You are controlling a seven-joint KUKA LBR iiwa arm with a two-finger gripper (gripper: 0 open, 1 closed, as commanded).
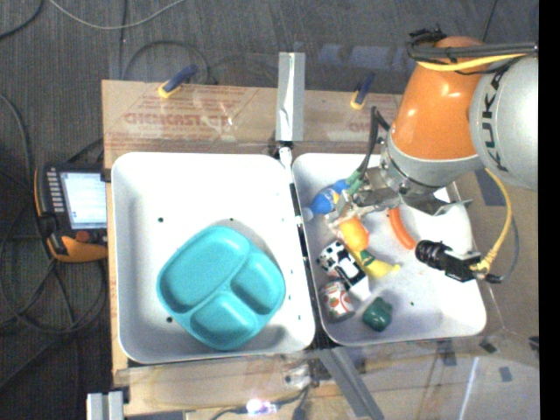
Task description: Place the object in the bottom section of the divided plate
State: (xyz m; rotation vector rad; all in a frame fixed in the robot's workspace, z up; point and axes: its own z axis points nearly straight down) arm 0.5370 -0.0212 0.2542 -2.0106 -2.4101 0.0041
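The arm bends over the right bin, gripper low above an orange toy; grip unclear.

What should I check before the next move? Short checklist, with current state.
1. Divided plate sits flat in the left bin: ok.
2. Plate's bottom section free of objects: ok.
3. Tool is over the right bin, above the toy pile: ok.
4. An object is held between the fingers: cannot tell; the orange toy lies right under the tool, but the grip itself is hidden.
5. Neighbours crowd the pick: not ok; the blue toy, yellow piece and black-and-white block lie close by.
6. Path across the divider between the bins: ok.
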